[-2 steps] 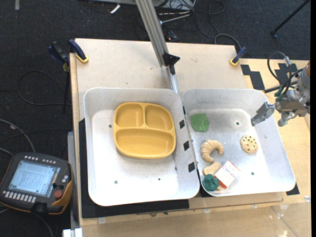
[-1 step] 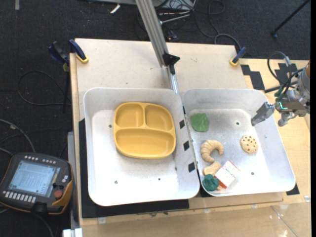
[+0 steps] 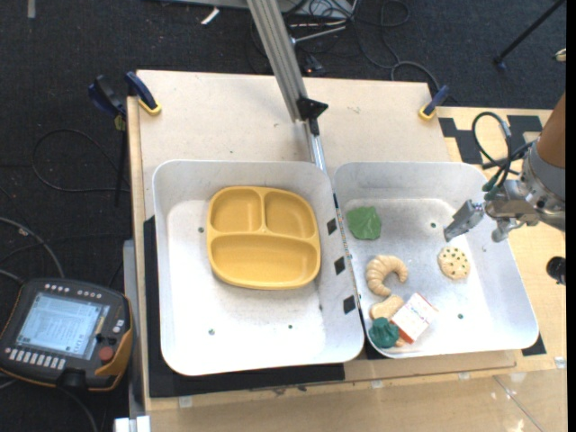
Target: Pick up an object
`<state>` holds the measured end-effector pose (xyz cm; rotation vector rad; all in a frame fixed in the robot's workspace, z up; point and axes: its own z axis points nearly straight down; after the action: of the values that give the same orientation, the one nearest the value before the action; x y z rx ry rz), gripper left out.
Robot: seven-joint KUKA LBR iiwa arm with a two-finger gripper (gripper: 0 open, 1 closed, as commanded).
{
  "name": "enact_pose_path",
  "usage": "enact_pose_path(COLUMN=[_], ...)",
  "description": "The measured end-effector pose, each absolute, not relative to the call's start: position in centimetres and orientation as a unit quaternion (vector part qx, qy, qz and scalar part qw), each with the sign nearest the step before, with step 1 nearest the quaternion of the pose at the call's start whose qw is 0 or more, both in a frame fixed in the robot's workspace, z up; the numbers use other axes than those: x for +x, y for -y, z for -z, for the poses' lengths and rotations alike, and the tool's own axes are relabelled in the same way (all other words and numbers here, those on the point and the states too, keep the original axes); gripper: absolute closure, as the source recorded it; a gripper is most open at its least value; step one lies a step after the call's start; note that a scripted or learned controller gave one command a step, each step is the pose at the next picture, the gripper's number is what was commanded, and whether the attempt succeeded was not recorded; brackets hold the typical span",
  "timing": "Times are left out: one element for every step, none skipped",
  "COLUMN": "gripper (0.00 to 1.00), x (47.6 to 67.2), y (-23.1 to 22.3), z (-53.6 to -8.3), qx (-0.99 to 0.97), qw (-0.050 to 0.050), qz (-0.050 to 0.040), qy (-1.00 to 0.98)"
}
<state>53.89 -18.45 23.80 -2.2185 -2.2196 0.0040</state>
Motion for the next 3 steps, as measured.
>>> enact_pose_path(gripper=[0.0,0.0,1.0], x=[54.4,54.2,54.5], y=[18.7,18.1,18.2], z=[-17.7,-11.4,-12.8], qx=[-0.707,-0.707,-0.707], qw=[0.003,0.003,-0.001], qz=[-0.0017,-0.0016,0.0003], qy=[0.707,0.707,0.707])
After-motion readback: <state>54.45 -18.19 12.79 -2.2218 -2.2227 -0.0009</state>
